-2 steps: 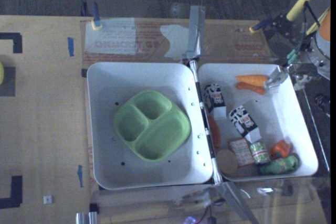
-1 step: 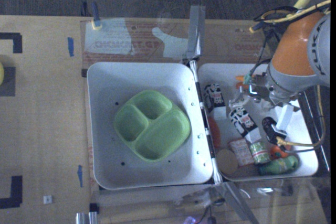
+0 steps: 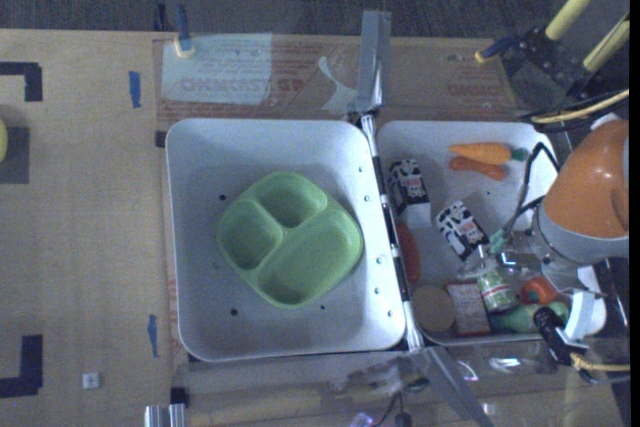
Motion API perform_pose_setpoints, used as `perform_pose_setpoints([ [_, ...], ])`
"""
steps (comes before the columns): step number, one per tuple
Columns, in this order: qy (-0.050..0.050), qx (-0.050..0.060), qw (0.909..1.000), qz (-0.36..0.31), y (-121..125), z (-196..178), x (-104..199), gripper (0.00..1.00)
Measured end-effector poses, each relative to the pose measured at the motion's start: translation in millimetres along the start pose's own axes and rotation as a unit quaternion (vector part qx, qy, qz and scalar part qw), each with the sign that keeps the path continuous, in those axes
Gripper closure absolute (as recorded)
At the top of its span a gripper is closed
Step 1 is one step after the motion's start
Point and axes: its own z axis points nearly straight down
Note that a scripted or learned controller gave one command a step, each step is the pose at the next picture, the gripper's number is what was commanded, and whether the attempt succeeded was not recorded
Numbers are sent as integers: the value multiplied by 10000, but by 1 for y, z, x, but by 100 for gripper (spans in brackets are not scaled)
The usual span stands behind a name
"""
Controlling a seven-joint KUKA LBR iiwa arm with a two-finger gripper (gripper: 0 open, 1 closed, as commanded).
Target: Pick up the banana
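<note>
My gripper [image 3: 497, 262] hangs low over the middle of the right bin [image 3: 440, 137], below the arm's orange band [image 3: 592, 187]. It is right next to a black-and-white cow-print carton [image 3: 460, 228] and just above a small clear bottle with a green label [image 3: 494, 292]. The wrist and its cables hide what lies under the gripper. I cannot make out a banana shape among the crowded items in this bin.
The right bin also holds an orange carrot [image 3: 480, 154], a second cow-print carton [image 3: 406, 183], a red stick [image 3: 407, 253], a tan disc [image 3: 434, 308], a small packet [image 3: 466, 306] and green and red toys [image 3: 528, 303]. A green divided plate [image 3: 290, 237] sits in the left bin [image 3: 200, 155]. A yellow object [image 3: 3, 141] is cut off at the view's left edge.
</note>
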Motion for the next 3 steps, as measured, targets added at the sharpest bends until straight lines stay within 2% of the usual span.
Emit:
perform_pose_setpoints([
  [1, 3, 0, 9887, -1496, 71, -154, 68, 0],
  [2, 8, 22, 9934, -1146, 87, -108, 138, 0],
  [3, 6, 34, 9999, -117, 49, -98, 232, 0],
])
